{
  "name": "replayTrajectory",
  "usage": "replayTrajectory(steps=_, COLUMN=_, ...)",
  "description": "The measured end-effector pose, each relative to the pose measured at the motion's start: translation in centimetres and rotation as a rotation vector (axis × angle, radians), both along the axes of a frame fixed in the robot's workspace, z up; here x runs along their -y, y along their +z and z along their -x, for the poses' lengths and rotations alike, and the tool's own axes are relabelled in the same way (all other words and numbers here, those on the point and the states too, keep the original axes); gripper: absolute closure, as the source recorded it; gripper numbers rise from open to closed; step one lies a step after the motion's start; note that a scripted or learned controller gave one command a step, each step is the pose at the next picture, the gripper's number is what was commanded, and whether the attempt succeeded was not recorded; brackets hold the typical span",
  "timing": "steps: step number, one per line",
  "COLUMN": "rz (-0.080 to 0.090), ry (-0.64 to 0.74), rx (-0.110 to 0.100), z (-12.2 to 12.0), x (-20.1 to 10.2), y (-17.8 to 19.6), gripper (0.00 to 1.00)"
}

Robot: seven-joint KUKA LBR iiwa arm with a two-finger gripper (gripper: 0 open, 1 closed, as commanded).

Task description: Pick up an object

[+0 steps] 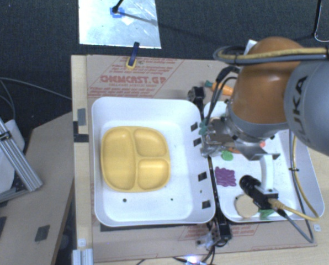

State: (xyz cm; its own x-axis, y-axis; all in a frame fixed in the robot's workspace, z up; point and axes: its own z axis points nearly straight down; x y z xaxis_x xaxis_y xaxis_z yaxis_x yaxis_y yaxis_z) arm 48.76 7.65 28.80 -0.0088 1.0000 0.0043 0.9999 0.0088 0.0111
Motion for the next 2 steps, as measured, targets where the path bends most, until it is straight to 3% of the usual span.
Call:
replayTrajectory(steps=1, rz=-0.003, ry=0.005, rx=0.0, z=0.06, x=-9.61, y=8.51, gripper=1.0)
replayTrajectory(steps=2, rz=0.003, ry=0.001, rx=-0.007, z=0.01, x=-8.97, y=9.15, gripper=1.0)
